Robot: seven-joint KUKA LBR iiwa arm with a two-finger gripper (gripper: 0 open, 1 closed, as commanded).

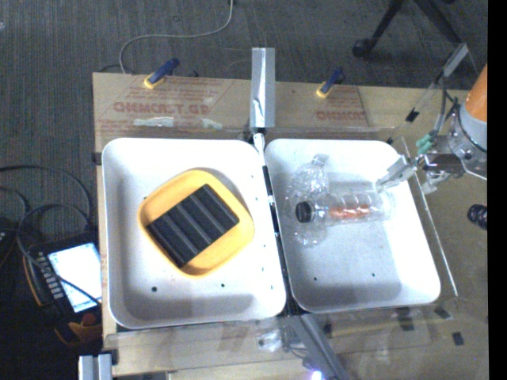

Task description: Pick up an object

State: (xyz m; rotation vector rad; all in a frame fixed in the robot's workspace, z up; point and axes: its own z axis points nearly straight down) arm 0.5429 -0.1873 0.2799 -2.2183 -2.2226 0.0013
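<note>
Two white bins (119,212) sit side by side on the bench (198,105), left of the gripper (400,172).

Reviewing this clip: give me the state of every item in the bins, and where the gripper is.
Yellow tray with black ribbed insert: flat in the left bin, turned at an angle.
Clear plastic bottles: lying on their sides in the right bin.
Gripper: over the right bin's far right edge, beside the bottles.

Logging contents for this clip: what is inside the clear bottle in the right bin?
Through the clear bottle an orange-red patch shows near its middle; what it is cannot be told. The bottle lies on its side, dark cap toward the left bin. Crinkled plastic blurs the rest.
</note>
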